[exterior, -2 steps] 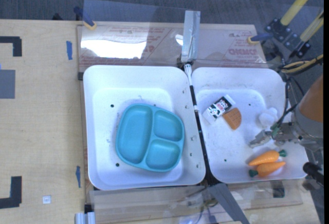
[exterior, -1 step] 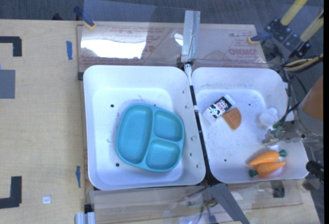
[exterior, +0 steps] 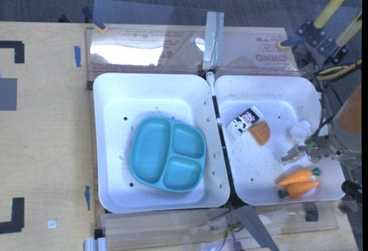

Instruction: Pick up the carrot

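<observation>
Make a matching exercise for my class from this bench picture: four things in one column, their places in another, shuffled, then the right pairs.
Things:
1. blue divided plate
2. carrots
3. black-and-white carton
4. hand

Places:
A. near front edge of the right bin
B. middle of the left bin
C. over the right bin, just above the carrots
D. upper left part of the right bin

Pairs: 1-B, 2-A, 3-D, 4-C

I count two bins, one blue tray, two carrots, one carton and one bread slice.
</observation>
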Robot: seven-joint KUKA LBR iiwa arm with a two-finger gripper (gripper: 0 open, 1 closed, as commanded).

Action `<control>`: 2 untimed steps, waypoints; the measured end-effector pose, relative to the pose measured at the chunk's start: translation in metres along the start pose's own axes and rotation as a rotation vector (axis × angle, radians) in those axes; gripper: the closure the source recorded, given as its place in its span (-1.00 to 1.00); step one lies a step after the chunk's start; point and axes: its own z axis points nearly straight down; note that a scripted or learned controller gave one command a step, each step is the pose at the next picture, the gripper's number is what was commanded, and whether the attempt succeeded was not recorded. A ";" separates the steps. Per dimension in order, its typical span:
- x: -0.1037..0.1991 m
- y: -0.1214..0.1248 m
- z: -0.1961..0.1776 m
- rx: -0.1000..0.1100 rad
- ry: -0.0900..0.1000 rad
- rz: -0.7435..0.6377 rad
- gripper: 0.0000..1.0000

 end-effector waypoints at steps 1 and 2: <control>-0.007 0.001 0.007 0.004 0.018 0.000 -1.00; -0.007 0.001 0.007 0.004 0.018 -0.007 -1.00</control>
